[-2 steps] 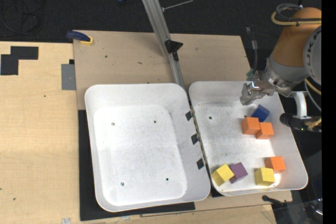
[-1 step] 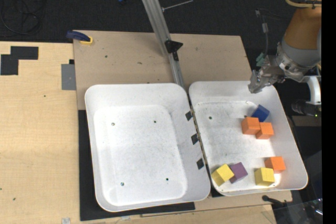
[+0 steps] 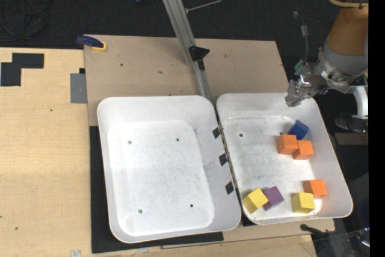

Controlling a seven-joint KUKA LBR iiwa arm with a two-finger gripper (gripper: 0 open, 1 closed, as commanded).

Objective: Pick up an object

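Observation:
The right bin (image 3: 258, 123) holds several small blocks. A blue block (image 3: 299, 129) lies near its far right side, touching two orange blocks (image 3: 287, 143) (image 3: 304, 149). Along the near edge lie a yellow block (image 3: 255, 198), a purple block (image 3: 273, 195), another yellow block (image 3: 302, 202) and an orange block (image 3: 316, 188). My gripper (image 3: 294, 95) hangs above the bin's far right corner, apart from all the blocks, with nothing visible between its tips. The grey arm with its orange band (image 3: 349, 27) rises behind it at the right edge.
The left bin (image 3: 156, 117) lies beside the right one, with small black clips (image 3: 223, 159) along the shared rim. A slanted aluminium bar (image 3: 180, 21) stands behind the bins. A blue-and-yellow clamp (image 3: 91, 42) sits at the board's far left corner.

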